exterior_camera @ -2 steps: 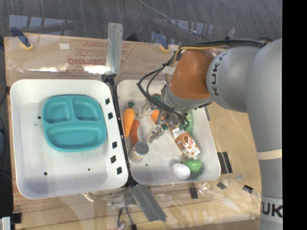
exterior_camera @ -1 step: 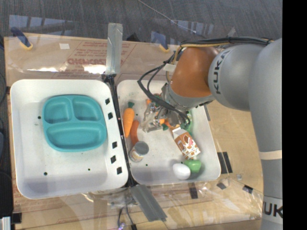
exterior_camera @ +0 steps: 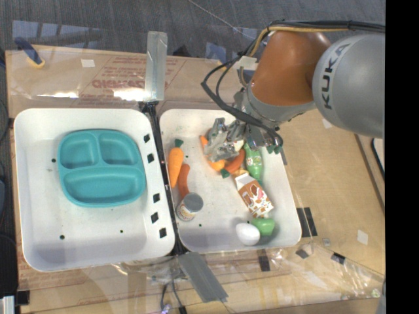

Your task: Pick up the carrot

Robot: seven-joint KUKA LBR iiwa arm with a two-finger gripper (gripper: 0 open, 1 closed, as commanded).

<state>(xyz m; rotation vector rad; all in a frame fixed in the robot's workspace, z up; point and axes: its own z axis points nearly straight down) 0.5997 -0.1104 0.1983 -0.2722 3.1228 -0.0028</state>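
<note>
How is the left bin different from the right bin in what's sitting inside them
The left bin holds a single teal divided plate; the right bin holds many small items, among them the carrot, a can and a white egg. The gripper reaches into the right bin, not the left bin. Both are shallow, white and side by side.

You see the gripper [exterior_camera: 223,142] low in the right bin [exterior_camera: 216,234], the carrot [exterior_camera: 175,163] lying apart by the divider.

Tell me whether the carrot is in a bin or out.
In: the carrot lies flat in the right bin, beside its left wall.
</note>
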